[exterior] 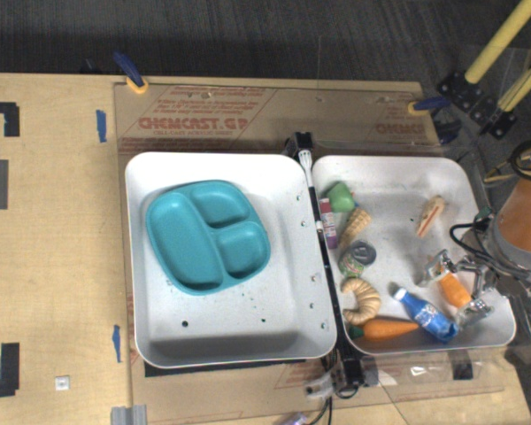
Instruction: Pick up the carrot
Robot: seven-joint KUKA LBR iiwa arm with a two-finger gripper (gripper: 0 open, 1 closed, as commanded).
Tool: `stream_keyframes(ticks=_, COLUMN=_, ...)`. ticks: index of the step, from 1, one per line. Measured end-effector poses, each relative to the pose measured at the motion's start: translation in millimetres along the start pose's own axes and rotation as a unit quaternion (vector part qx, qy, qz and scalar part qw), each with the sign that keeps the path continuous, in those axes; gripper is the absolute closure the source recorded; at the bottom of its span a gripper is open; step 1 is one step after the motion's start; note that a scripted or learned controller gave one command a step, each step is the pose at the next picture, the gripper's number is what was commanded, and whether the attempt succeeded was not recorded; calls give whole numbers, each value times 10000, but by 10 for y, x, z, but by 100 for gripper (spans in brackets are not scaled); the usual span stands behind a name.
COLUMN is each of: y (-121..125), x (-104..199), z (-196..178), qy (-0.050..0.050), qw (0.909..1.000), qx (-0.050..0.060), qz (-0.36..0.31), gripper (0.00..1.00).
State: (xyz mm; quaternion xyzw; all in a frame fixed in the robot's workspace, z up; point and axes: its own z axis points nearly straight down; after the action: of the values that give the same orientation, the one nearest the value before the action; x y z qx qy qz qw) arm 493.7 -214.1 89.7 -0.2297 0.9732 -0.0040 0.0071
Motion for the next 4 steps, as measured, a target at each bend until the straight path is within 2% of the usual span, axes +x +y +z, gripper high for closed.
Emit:
stream_keyframes(ticks=1, y=-67, x=29, z=3, qy=-24, qw=9949, qx=-4, qz=-1010, gripper=0)
stream_keyframes(ticks=2, y=-71, x=-27, z=-129, qy=-78, qw=9947, qx=33, qz=-1022, gripper=100)
stream_keyframes(ticks=3, y=447, x=-255, z=-21, qy=7, qw=9783, qx=9, qz=-2071, gripper=100)
stream_keyframes(ticks=4, y=682, x=-862, z=-421, qy=-14, qw=9701, qx=-44, qz=-2426, gripper=100)
